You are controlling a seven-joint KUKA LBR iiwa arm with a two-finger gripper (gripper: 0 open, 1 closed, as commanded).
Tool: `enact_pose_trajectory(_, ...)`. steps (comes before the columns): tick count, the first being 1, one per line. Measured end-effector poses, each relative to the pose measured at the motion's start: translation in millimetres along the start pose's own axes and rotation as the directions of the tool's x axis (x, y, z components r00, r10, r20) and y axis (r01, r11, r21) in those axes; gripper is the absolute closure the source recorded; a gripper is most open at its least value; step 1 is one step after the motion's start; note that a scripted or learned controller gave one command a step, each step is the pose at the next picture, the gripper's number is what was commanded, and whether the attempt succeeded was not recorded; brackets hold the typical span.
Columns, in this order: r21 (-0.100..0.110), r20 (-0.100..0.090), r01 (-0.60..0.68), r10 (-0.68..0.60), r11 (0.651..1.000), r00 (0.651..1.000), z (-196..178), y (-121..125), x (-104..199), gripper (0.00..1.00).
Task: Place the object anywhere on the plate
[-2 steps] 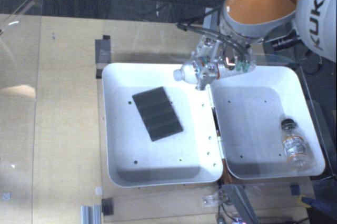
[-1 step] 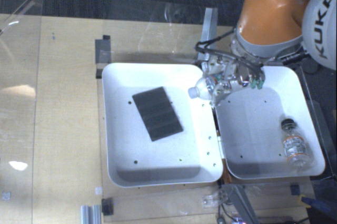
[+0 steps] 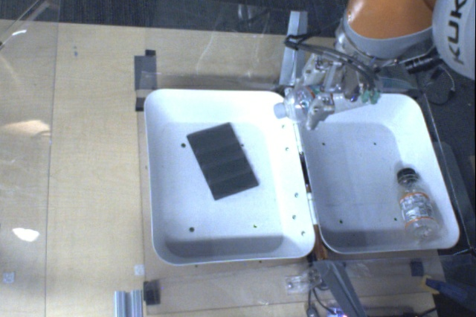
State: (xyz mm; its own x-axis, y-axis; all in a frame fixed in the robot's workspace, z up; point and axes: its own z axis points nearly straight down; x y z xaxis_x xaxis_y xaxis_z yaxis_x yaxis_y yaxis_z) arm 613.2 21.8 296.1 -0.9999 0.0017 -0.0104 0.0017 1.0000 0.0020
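A dark grey rectangular plate (image 3: 222, 160) lies flat and slightly turned in the left bin (image 3: 167, 234). The object, a small clear plastic bottle (image 3: 413, 204) with a black cap, lies on the floor of the right bin (image 3: 357, 234) near its front right corner. My gripper (image 3: 309, 106) hangs under the orange wrist band, above the ridge between the two bins near their far edge. It is well away from the bottle and to the upper right of the plate. I see nothing of the bottle at the gripper.
The two bins meet along a narrow ridge (image 3: 304, 181). Black clamps (image 3: 146, 70) and a metal bracket (image 3: 294, 47) stand at the bins' far edge. Wooden bench top (image 3: 74, 159) stretches to the left, with clear panels behind.
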Motion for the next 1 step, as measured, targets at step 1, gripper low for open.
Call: enact_pose_trajectory(1, -0.001, 0.0, 0.234, -0.234, 0.972, 0.972, -16.7, 56.1, 26.8, 1.0)
